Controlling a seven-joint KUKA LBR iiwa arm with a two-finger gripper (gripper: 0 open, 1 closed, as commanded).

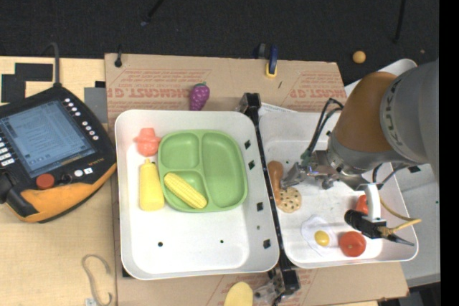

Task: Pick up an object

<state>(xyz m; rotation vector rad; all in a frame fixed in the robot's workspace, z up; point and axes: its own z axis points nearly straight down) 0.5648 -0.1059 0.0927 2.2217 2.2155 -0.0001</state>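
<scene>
Over the right bin (326,210), the gripper (295,177) hangs low near the left wall, with the arm (373,127) reaching in from the right. Open or closed: cannot tell, since the wrist hardware hides that detail. Nothing is visibly gripped.

Nearest candidates for the pick:
- cookie (289,201), flat on the bin floor just below the gripper in the view.
- brown sausage (275,173), lying along the left wall, just beside the gripper.

Further toward the near edge of the same bin are a fried egg (318,235) and a tomato (352,244), close together.

Left bin (186,244): a green plate (222,168) carries a corn cob (185,190) in its lower compartment. A yellow bottle (150,186) lies just left of the plate, with a pink toy fruit (146,142) above it.
</scene>
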